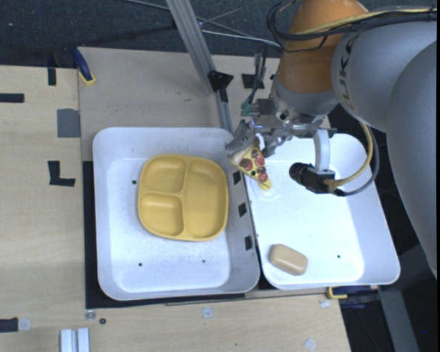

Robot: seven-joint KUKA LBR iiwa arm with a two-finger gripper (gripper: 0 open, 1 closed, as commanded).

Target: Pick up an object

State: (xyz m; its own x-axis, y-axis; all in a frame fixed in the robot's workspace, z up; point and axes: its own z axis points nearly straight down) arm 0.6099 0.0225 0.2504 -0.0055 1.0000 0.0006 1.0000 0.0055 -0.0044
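Gripper [251, 147] is seen at the upper-left corner of the right bin [367, 255], close to the divider w/ the left bin [117, 270]. A pizza-slice toy [254, 167] is seen between the fingers: clamped at its upper end, lower tip hanging free toward the bin floor. Whether the tip touches the floor cannot be told.

Key relation: slice lies directly under the gripper, long axis running down and slightly right from the fingers, approx. in line w/ the wrist. Grip is judged to be on one end only, so swing or slip is possible on lift.

Materials: slice is yellow w/ red spots, small, wedge-shaped, prob. soft plastic or rubber. A tan rounded block [288, 259] is noted near the front edge of the right bin, well apart from the gripper; matte, bread-like. A yellow compartment plate [183, 196], smooth, rounded-square, three wells, is noted in the left bin. Bins are white, shallow, glossy.
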